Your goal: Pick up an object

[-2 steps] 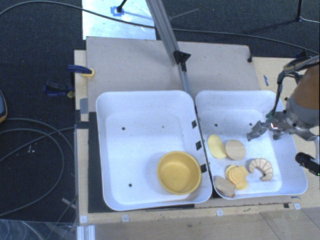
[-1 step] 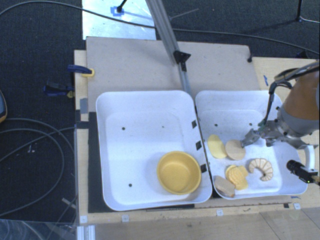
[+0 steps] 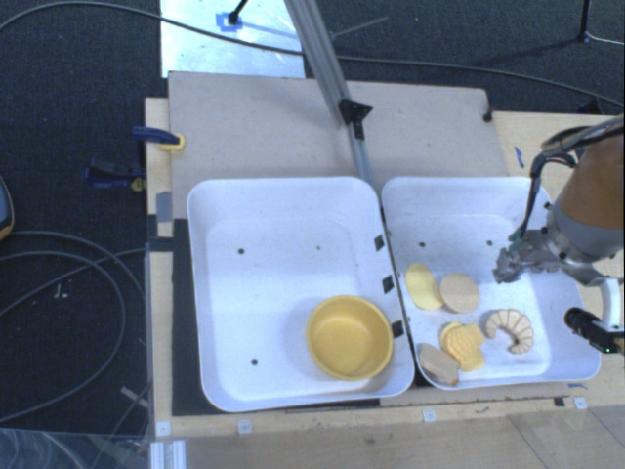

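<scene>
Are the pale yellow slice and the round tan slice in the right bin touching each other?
Cannot tell. In the camera view the pale yellow slice and the round tan slice lie edge to edge, with no plain gap or overlap.

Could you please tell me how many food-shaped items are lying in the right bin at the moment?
5: a pale yellow oval slice, a tan round disc beside it, a croissant, a yellow ridged piece and a tan piece near the front edge. The arm could hide more.

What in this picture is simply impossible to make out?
- Grey two-finger gripper, camera view: too small and blurred to tell whether it is open or shut.
- Grey arm with orange band: cut off by the right edge.
- Tan bread-like piece: partly hidden by the right white bin's rim.
</scene>
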`<state>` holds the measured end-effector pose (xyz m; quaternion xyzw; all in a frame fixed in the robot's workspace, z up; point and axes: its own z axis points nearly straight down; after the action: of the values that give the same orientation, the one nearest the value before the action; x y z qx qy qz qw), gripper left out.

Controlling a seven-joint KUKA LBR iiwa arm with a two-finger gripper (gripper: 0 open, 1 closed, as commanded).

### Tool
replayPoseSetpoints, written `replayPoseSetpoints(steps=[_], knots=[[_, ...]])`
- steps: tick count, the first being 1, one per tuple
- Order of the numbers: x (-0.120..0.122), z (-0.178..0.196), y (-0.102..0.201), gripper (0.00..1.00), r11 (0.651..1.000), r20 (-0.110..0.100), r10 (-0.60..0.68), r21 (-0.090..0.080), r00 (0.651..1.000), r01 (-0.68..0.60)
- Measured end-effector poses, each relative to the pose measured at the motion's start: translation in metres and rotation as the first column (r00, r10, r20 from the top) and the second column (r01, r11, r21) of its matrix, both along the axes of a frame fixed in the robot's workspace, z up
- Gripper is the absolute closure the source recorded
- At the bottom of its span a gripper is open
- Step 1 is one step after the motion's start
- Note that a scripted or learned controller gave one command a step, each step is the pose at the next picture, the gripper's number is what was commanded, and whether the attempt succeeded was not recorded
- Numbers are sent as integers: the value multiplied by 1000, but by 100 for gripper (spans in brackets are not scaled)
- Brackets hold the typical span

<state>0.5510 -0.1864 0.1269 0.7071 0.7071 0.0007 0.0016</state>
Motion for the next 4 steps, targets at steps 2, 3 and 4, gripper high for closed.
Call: replayPoseSetpoints(steps=[2, 3, 4], knots=[[-2, 100, -6, 100, 1000, 3, 5, -1, 1000, -5], [-1, 153, -6, 100, 1000, 3, 5, -1, 1000, -5], [3, 147, 57, 100, 1000, -1, 11, 2, 1000, -11]])
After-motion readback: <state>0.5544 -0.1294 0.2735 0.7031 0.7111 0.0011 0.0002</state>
